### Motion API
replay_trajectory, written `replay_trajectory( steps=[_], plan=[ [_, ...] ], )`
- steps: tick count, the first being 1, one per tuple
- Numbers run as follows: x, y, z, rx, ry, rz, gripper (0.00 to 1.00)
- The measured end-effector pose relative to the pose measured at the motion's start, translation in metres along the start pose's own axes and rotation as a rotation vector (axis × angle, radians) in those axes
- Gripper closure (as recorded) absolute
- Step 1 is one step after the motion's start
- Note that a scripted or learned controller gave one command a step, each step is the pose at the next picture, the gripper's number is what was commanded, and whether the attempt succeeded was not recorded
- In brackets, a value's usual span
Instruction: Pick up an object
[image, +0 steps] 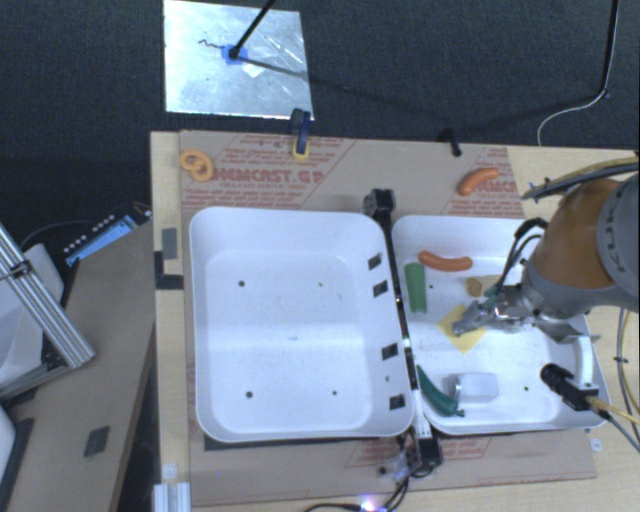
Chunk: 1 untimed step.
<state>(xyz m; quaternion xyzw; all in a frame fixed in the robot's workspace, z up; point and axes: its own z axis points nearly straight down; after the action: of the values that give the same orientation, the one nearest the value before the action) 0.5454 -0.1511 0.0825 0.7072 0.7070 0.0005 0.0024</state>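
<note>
Touching pincer (466, 322) — yellow piece (467, 337) beneath

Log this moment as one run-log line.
arm: over right white bin | claw: above flat yellow piece | nearby: green cylinder, orange sausage | grasp: none seen

Cardboard sheet (420, 165) covering the bench, carrying two white bins: left bin (290, 215), right bin (500, 425), their inner rims touching. Orange ring (196, 165) at the sheet's far left corner. Blue and yellow clamp (300, 135) on its far edge. Orange sausage (479, 181) on the sheet, just beyond the right bin's far rim. Foil sheet (200, 70) on the dark floor beyond the bench. White cable (600, 80) at upper right. Metal rail (40, 310) on the side table, left.
</note>
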Motion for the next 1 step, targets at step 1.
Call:
replay_trajectory(
  steps=[1],
  plan=[
    [0.0049,0.0534,-0.0961,-0.011,-0.001,-0.007,0.0]
  ],
)
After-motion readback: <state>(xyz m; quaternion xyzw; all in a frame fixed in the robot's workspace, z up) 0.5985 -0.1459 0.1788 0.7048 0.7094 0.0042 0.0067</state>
